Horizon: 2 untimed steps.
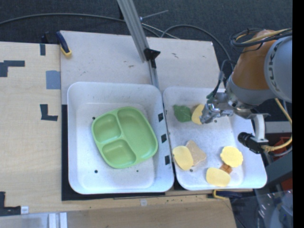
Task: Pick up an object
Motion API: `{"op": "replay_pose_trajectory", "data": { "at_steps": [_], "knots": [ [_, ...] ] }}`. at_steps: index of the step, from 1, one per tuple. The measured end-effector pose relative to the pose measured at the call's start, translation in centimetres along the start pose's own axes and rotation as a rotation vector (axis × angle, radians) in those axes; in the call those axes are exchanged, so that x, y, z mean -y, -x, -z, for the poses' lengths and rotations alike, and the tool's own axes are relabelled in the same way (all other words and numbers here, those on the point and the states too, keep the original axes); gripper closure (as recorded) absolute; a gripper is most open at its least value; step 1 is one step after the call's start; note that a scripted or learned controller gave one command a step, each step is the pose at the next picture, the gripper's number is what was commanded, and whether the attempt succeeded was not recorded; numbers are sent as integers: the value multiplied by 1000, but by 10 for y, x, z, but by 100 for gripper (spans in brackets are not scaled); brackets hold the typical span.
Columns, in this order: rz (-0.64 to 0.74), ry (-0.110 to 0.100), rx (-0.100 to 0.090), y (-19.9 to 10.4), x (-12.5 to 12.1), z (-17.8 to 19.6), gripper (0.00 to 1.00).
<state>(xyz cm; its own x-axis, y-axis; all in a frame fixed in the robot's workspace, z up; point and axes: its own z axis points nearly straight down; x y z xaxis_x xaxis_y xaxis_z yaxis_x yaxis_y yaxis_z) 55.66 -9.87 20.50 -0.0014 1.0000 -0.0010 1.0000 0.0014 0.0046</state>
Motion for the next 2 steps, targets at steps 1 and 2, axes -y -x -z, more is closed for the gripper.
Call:
{"op": "replay_pose_trajectory", "data": {
  "at_steps": [1,2],
  "knots": [
    [0,0,1,11,-3,55,100],
    [6,-6,-3,-53,-2,47,100]
  ]
}}
